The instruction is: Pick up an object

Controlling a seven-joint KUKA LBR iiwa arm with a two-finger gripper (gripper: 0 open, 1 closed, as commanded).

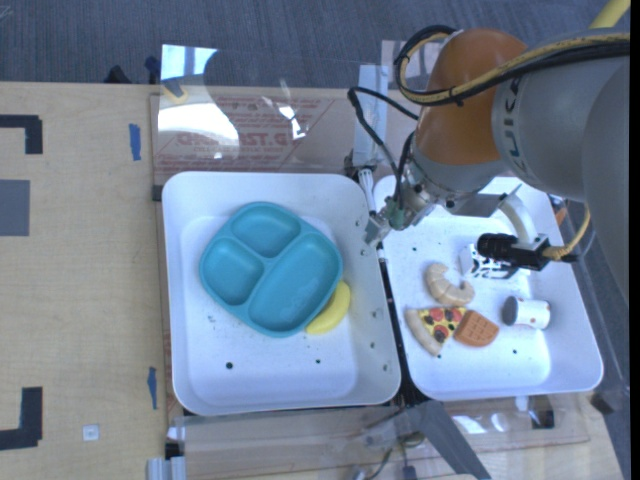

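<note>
The gripper [385,220] is seen above the divide between the two bins, and whether its jaws are released or clenched cannot be told. In the right bin [570,368] lie a croissant [448,285], a pizza slice [436,325] and a waffle [476,329], judged light, stiff toy pieces, best pinched across the narrow width. The blue divided plate [270,266], overlapping a banana [331,311] in the left bin [190,298], is judged broad and slippery.

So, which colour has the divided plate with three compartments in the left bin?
The divided three-compartment plastic plate is turquoise blue, clearest in the camera view.
</note>
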